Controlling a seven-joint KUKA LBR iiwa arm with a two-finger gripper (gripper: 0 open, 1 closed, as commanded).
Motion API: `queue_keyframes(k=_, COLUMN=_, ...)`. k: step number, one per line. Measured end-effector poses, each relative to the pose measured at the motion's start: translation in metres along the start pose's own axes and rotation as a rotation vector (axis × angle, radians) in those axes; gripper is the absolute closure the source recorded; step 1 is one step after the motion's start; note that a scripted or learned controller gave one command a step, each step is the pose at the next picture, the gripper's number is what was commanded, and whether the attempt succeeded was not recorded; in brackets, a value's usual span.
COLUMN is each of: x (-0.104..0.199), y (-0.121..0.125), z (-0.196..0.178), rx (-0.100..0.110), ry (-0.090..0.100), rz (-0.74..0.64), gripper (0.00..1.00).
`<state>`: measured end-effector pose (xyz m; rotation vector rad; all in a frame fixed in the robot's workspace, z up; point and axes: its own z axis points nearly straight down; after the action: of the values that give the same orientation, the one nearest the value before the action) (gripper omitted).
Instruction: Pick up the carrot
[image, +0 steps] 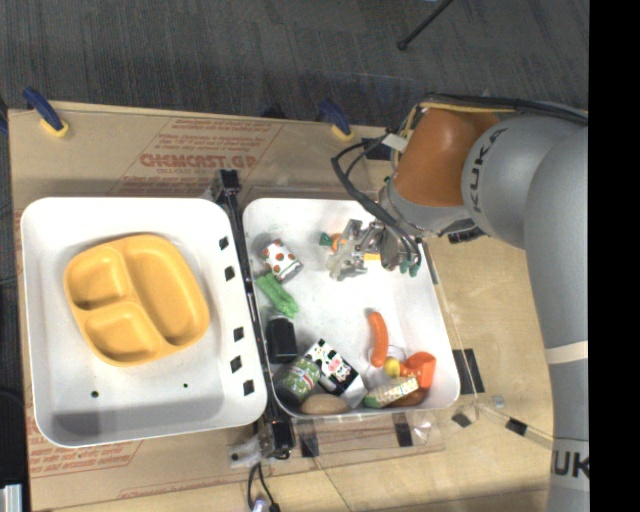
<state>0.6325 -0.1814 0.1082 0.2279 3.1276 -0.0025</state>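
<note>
The carrot (377, 337) lies in the right bin (425, 290), near its right wall and a little toward the near edge. It is a smooth, glossy orange stick with rounded ends, and its long axis runs almost straight from the far edge toward the near edge, leaning slightly; which end is the tip I cannot make out. It lies on bare white plastic, apart from the gripper.

Just past its near end sits a small heap in the bin's near right corner: an orange-red angular piece (421, 367), a small yellow piece (391, 369) and something green beneath. Along the near edge rest a cow-patterned black-and-white carton (334, 367) and a brown rounded lump (321, 404). By the left wall lie a flat black block (281, 339), a bright green pod-like piece (276, 296) and a red-and-white speckled can (279, 261).

The gripper (350, 259) hangs over the far part of the right bin, well apart from the carrot; its metal fingers look a little apart with nothing between them.

The left bin (40, 300) holds a yellow, matte divided tray (135, 298) with three rounded compartments.
</note>
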Motion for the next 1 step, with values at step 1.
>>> queue_keyframes(k=1, x=0.0001, y=0.0003, z=0.0004, rx=0.000, ry=0.001, rz=-0.001, gripper=0.00)
